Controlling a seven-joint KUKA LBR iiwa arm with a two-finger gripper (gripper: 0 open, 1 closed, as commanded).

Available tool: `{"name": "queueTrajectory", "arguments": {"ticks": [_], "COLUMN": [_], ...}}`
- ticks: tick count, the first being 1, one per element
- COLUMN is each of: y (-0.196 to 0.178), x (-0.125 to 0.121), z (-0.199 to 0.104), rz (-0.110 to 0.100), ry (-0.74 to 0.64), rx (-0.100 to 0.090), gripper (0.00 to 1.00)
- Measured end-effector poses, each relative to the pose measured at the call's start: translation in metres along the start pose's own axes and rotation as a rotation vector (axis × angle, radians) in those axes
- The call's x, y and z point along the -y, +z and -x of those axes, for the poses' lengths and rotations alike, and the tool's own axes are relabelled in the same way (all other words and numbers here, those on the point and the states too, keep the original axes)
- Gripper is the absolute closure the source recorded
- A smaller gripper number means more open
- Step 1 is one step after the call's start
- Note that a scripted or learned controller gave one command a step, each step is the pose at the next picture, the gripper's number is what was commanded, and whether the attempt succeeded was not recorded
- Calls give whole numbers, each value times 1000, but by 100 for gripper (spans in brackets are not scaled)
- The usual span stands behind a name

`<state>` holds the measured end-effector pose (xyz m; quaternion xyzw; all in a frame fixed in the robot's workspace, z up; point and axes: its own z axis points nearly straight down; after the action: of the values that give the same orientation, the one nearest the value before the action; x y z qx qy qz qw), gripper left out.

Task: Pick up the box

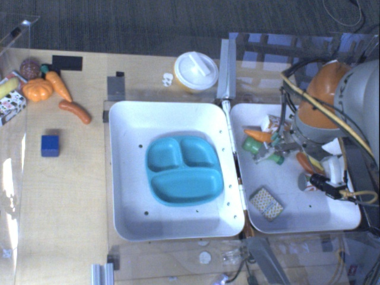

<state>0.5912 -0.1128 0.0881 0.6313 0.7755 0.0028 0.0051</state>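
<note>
Lowest in your frame, toward the lower right, lies the small flat patterned box, resting tilted on the floor of the right-hand shallow white bin, well apart from the clutter above it. Higher in that same bin you see the hand of the grey arm with the orange band, which enters from the right edge; the hand sits low over a cluster of small items, among them an orange carrot-shaped toy and a green piece. You cannot tell whether the hand is open or closed, since cables and its own body mask it. At centre, the left-hand shallow white bin carries a blue three-compartment plastic tray. Above the bins, a round white lidded container stands on the bench. At upper left, a small orange pumpkin toy and a blue cube rest on the bench.
</note>
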Motion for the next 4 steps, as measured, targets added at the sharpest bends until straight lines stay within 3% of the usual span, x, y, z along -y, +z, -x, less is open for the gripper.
{"name": "queueTrajectory", "arguments": {"ticks": [1, 2, 3, 4], "y": [-38, -64, -1, -11], "x": [-39, 31, 74, 71], "z": [50, 90, 46, 48], "rz": [-15, -10, 3, 8], "ry": [-100, -88, 74, 73], "rx": [-7, -4, 2, 6], "gripper": [0, 0, 0, 100]}}
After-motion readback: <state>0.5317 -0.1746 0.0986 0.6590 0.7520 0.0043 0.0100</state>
